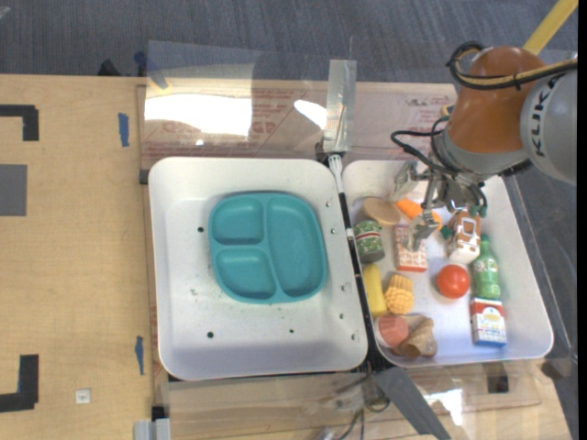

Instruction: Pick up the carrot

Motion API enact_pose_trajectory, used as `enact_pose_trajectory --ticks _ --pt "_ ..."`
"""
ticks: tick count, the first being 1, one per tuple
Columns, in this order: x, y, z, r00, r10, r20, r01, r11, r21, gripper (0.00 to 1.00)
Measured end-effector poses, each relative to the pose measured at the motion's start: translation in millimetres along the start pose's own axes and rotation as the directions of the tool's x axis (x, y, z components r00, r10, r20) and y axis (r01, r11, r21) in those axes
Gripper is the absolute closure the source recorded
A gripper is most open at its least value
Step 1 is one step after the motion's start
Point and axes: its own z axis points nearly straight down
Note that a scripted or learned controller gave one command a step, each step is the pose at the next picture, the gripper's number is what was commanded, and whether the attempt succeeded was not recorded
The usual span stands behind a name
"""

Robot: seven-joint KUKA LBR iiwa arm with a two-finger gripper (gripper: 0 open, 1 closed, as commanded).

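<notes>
The carrot (410,209) is a small orange piece lying near the back of the right bin (527,282), between a tan bread-like item (379,211) and a pink packet (410,248). My gripper (438,216) hangs low over that spot, below the arm's orange band (491,94). It is open, and its left finger comes down right beside the carrot's right end and partly covers it. I see nothing held between the fingers.
The right bin is crowded: a green can (369,243), corn (399,293), a tomato (451,280), a green bottle (486,273), a red and white carton (489,322) and a small box (465,234) by the gripper. The left bin (174,246) holds a teal divided plate (269,246).
</notes>
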Motion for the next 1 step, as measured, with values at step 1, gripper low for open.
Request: enact_pose_trajectory --ticks 1 --pt "8.7 0.5 -2.1 0.999 0.034 0.017 -0.034 0.999 0.004 0.0"
